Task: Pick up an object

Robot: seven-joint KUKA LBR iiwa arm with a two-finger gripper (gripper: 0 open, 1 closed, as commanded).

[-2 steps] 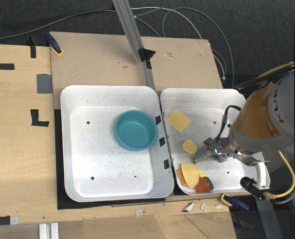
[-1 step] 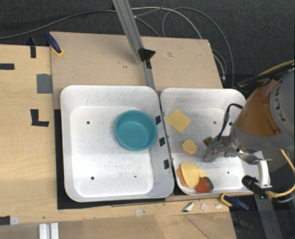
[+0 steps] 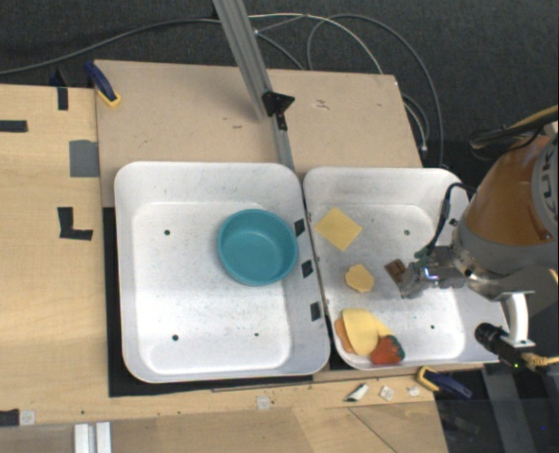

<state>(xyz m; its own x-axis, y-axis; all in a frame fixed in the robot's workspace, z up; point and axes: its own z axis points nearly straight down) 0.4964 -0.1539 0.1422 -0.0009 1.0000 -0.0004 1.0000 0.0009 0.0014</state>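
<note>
My gripper (image 3: 404, 277) hangs low over the right bin (image 3: 383, 174), in its right half, with the grey and orange arm coming in from the right. Just left of it lies a small orange-yellow chunk (image 3: 359, 278), a short gap away. A pale yellow square slice (image 3: 338, 228) lies further back by the bin's left wall. At the front left corner sit a yellow rounded piece (image 3: 359, 329) and a red piece (image 3: 387, 351), touching each other. A teal bowl (image 3: 256, 245) stands upright in the left bin (image 3: 128, 192), near its right wall.
A slanted metal pole (image 3: 245, 50) runs from the top down to the bins' shared back edge. Cables loop behind the right bin. Blue and yellow clamps sit at the board's back left corner (image 3: 103, 84) and front right (image 3: 440, 381).
</note>
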